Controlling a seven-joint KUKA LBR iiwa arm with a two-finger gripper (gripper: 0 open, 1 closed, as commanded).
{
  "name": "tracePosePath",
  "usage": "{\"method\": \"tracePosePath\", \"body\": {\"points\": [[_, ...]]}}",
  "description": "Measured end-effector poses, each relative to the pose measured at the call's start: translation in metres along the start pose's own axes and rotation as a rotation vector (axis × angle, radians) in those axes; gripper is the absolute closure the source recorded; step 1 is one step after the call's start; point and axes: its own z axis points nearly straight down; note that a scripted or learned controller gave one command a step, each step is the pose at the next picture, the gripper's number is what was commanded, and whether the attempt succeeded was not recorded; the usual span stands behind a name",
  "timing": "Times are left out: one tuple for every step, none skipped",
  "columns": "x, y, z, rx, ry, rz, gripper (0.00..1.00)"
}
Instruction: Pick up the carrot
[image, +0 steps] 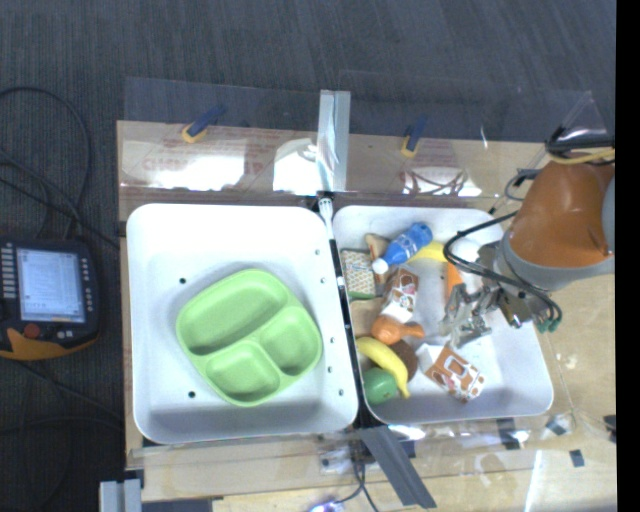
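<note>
The carrot (452, 278) appears as a slender orange piece lying lengthwise in the right bin (520, 395), just right of a small printed carton (402, 288). My gripper (468, 318) hangs low over the bin, just below and right of the carrot's near end. Its metal parts overlap the bin floor there. Nothing can be seen held in it. The grey arm with its orange band (560, 215) comes in from the right and covers the bin's far right corner.
The right bin also holds a blue bottle (405, 245), a rounded orange toy (393, 328), a banana (385, 360), a green fruit (378, 385) and a red-white carton (455, 372). A green divided plate (250, 335) lies in the left bin (160, 250).
</note>
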Motion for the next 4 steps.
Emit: {"method": "tracePosePath", "body": {"points": [[0.000, 0.001, 0.000, 0.000, 0.000, -0.001, 0.00], [-0.044, -0.024, 0.033, 0.005, -0.008, 0.008, 0.00], [-0.047, -0.024, 0.021, 0.011, -0.017, 0.008, 1.00], [-0.080, -0.016, -0.027, 0.001, -0.006, -0.194, 1.00]]}}
